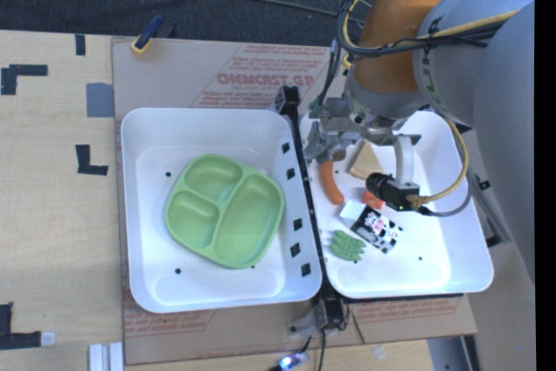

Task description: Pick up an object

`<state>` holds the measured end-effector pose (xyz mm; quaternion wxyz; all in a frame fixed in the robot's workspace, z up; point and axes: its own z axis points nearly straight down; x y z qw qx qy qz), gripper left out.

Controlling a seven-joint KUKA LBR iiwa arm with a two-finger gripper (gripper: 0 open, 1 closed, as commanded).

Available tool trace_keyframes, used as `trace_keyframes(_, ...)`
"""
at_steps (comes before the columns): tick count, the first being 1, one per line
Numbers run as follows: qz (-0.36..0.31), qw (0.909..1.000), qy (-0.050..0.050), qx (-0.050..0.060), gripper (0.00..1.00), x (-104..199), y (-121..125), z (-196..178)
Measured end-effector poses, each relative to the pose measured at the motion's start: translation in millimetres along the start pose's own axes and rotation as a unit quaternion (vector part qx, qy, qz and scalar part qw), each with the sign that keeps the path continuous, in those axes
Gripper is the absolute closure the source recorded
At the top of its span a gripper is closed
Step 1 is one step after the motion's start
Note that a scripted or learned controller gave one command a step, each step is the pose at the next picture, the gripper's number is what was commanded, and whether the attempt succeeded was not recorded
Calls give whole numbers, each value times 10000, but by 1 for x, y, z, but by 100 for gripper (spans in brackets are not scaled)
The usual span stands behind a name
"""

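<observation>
My gripper (323,143) hangs low over the far left part of the right bin (460,269), just above the upper end of an orange carrot-like stick (331,183). A tan wedge (367,160) lies right beside it, partly under the wrist. Nearer the front lie a small black-and-white patterned box (375,228) and a green leafy piece (347,247). A black part (388,187) of the arm covers some of the bin's middle. Nothing shows between the fingers.
The left bin (143,135) holds a green divided plate (226,209). A black divider strip (298,187) with clips runs between the bins. Cables loop from the wrist over the right bin. A blue and yellow clamp (146,34) sits at the cardboard's far corner.
</observation>
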<state>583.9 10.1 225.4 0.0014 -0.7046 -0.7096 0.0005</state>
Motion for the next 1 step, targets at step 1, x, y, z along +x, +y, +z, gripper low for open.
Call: trace_keyframes(1, 8, 10000, -4, 5, 100, 47, -17, 9)
